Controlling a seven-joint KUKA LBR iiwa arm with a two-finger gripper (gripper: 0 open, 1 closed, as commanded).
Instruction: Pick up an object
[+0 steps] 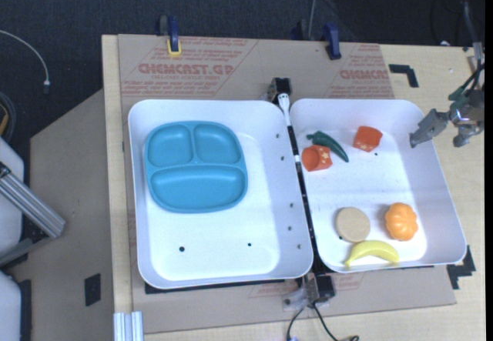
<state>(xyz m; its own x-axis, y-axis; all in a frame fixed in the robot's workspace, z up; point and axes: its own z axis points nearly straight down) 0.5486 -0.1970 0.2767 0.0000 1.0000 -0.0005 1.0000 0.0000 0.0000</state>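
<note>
Two shallow white bins sit side by side on a cardboard-covered bench. Filling the left bin (216,255), toward its upper left, lies a blue divided plate (196,166). Scattered in the right bin (431,201) are small toy foods: a red tomato (316,158) touching a green pepper (330,145) near the upper left corner, a red block (367,138) just right of them, and along the lower edge a tan round cookie (353,224), an orange fruit (400,222) and a yellow banana (373,252).

At the right edge of the frame, the gripper (447,128) hovers over the upper right rim of the right bin, fingers spread apart with nothing between them. Nothing is lifted yet, so this looks like the approach step. The red block lies nearest; the next move calls for travelling left over a chosen piece, descending, and closing around it.
</note>
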